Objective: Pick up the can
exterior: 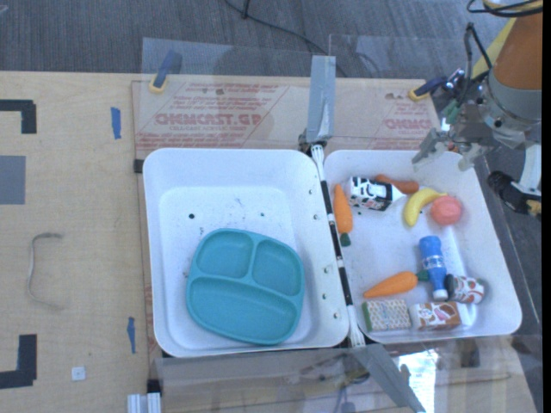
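White bins sit side by side on the wooden bench (77, 196), and I reach in from the right. My arm (519, 54) is grey with an orange band, and it hangs over the far right corner of the right bin (504, 304). My jaws are spread apart with nothing between them, up above the bin's back rim. The can (371, 194) is black and white like a cow. It lies on its side near the back of the right bin, close to the wall between the two bins and well apart from my jaws. An orange carrot (343, 209) lies just beside the can, along that middle wall. A second small orange thing (398, 183) touches the can's far side, but I cannot tell what it is. A yellow banana (418, 205) and a pink ball (446, 209) lie between the can and my jaws. Nearer the front are a blue bottle (432, 261), another carrot (392, 284), a flat box (411, 316) and a little red and white thing (469, 290). The left bin (164, 175) holds a blue-green plate (245, 286) with three parts.
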Robot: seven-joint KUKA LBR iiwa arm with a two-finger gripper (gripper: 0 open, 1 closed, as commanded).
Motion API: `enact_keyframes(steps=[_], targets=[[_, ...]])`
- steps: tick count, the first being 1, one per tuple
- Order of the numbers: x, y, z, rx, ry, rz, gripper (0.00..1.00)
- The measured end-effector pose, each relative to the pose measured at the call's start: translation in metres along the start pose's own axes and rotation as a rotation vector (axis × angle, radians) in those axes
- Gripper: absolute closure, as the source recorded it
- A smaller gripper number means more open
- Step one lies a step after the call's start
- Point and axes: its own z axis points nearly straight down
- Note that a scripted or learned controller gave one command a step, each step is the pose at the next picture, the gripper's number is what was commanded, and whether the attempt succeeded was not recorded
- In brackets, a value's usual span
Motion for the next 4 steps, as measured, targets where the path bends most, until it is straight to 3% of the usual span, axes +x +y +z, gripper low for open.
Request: enact_keyframes(steps=[1, 2, 3, 4], targets=[[0.011, 0.001, 0.092, 0.001, 0.0, 0.013, 0.0], [0.039, -0.003, 0.127, -0.028, -0.005, 0.151, 0.0], [0.039, 0.042, 0.137, -0.031, -0.008, 0.164, 0.0], [0.055, 0.0, 0.154, -0.006, 0.0, 0.219, 0.0]])
